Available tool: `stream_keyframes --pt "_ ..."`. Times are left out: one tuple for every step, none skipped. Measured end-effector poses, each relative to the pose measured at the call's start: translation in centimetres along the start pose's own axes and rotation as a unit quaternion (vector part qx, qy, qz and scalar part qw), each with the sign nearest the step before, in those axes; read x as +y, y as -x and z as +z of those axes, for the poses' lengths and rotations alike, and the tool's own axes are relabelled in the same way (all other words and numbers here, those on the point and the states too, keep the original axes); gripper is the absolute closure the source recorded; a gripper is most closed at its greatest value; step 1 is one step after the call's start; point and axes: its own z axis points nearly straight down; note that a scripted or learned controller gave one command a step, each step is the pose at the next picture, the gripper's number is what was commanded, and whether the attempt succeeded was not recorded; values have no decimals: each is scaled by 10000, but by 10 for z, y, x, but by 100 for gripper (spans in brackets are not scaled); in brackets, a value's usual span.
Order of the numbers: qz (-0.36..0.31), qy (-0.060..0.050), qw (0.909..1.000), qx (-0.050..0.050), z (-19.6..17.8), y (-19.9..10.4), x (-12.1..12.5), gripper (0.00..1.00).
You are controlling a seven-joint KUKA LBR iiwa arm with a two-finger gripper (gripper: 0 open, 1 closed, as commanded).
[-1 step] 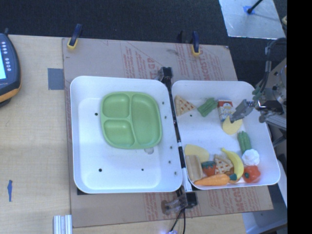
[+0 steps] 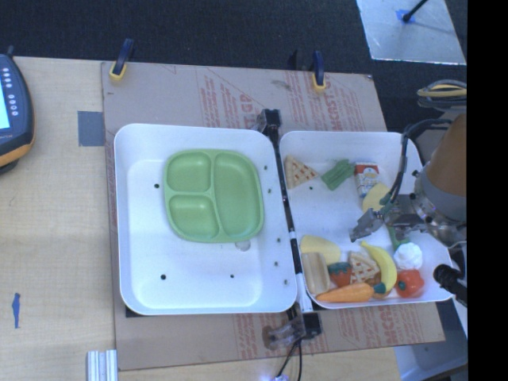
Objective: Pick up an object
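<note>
Claw [image 2: 373, 225] low over right bin [image 2: 341, 141]

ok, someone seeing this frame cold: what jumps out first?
Probably the green divided plate, alone in the left bin. Next, the pile of toy food in the right bin: a banana and a carrot near its front edge. The gripper hangs low over that bin, reaching in from the right.

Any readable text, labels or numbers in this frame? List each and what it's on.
None legible.
Cardboard sheet: faint red print, too blurred to read.
Handheld pendant: buttons and screen, markings too small.
Small red-and-white packet in the right bin: label unreadable.
</note>
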Motion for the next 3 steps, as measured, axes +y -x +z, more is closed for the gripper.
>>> stream_keyframes --pt "11 35 10000 -11 99 47 5 0" --pt "-15 48 10000 -17 84 46 5 100" --pt "-43 107 9999 -12 -12 -47 60 100"
